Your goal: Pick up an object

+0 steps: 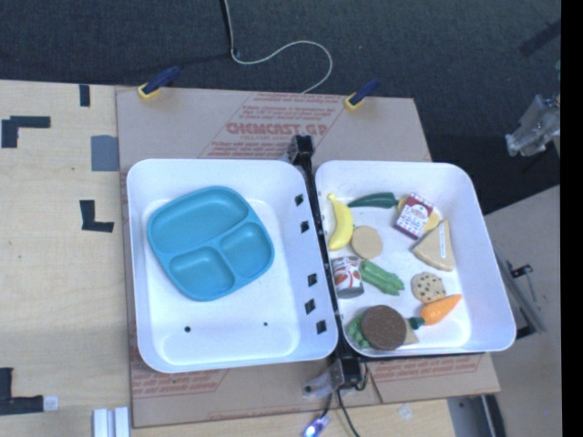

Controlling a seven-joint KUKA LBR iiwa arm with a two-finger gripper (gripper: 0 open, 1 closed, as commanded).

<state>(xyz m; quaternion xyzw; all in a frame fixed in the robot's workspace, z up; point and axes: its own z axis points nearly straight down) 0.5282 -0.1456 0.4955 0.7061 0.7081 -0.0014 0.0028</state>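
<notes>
the hand point(533, 127) hovers off the right bin's point(474, 198) far corner, blurred; i cannot tell its state. toy banana point(340, 221) and carrot point(440, 309) lie inside.

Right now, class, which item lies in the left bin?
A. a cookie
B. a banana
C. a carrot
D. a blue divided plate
D: the blue divided plate sits in the left bin, while the banana, carrot and cookie all lie in the right bin.
</notes>
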